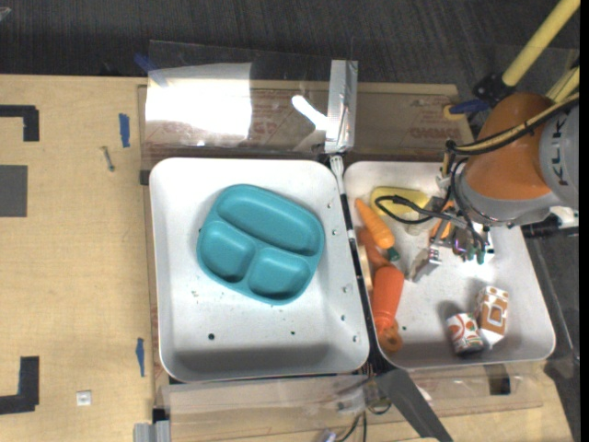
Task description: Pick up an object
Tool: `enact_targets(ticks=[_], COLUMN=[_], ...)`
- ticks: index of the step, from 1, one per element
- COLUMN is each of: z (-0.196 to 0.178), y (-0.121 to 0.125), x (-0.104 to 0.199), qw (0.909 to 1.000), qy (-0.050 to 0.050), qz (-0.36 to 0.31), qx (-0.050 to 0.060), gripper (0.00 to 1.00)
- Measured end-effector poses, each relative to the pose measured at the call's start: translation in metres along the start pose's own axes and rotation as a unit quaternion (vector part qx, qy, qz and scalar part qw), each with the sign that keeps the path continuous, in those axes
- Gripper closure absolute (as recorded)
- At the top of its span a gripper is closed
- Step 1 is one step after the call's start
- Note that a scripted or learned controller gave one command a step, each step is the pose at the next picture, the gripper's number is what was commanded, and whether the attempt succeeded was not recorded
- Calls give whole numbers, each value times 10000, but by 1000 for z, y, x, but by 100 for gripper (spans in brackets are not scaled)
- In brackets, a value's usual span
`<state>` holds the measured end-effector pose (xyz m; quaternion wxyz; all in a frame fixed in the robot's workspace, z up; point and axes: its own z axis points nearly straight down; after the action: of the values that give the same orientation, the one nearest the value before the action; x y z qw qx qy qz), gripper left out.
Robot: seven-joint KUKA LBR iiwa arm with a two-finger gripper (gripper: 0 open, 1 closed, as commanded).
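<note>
Flanking dark carpet — tan bench, two white bins.

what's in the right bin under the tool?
Right bin holds two orange carrots along its left wall and a small printed carton near the front. The tool and arm cover the bin's back corner; a yellow item partly shows there.

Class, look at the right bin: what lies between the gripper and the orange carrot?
Bare white bin floor separates the gripper from the carrot in the camera view.
</note>
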<state>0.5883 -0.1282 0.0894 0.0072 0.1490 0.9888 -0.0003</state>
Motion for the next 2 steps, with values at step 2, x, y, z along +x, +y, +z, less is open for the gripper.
enact_targets(ticks=[2], z=[-8], y=[-29], x=[-43], qw=[9996], qy=[31], qz=[-281], qx=[-1], gripper=[0])
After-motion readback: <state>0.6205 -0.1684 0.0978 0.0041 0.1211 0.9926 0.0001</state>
